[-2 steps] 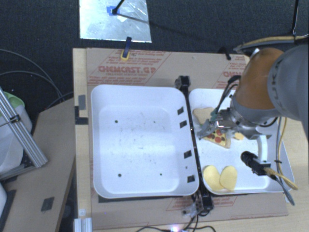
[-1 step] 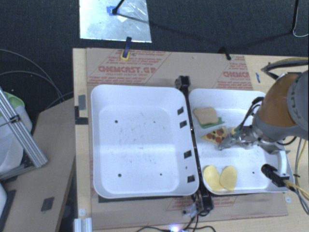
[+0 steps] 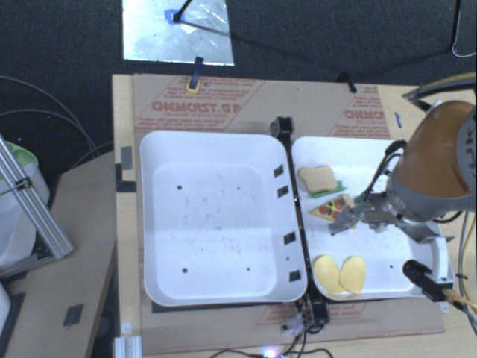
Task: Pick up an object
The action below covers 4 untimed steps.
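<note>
Grey gripper point(image 3: 343, 221) hangs low in the right bin point(image 3: 387, 282), its tips just beside the pizza slice point(image 3: 329, 209); whether they are parted, I cannot tell. At twelve o'clock from the slice lies a sandwich point(image 3: 318, 177); at six o'clock, two yellow pieces point(image 3: 340, 273).

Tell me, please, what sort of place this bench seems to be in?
Probably a robotics lab: a grey arm with its hand over toy food, two white bins on a board, and cables trailing across the carpet.
</note>
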Motion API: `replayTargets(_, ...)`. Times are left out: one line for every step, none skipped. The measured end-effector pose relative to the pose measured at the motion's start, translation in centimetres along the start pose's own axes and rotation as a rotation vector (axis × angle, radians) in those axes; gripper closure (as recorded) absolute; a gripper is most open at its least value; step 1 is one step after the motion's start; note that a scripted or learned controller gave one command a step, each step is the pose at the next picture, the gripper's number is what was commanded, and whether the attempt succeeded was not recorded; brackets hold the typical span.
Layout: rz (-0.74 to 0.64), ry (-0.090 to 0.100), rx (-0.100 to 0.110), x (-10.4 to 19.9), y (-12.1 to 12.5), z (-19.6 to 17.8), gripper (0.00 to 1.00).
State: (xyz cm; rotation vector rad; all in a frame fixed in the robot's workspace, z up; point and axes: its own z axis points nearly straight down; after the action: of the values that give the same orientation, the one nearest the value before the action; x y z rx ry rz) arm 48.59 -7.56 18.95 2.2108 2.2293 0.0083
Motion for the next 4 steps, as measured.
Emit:
replayTargets(0.013, -0.004, 0.006, -6.5, 1.2, 10.9, 0.0)
replayTargets(-0.003, -0.002, -0.005, -2.0, 10.8, 10.4, 0.0)
replayTargets(0.001, -0.003, -0.001, -2.4, 10.4, 9.4, 1.0)
replayTargets(0.017, -0.004, 0.01, -10.6, 1.8, 10.6, 1.0)
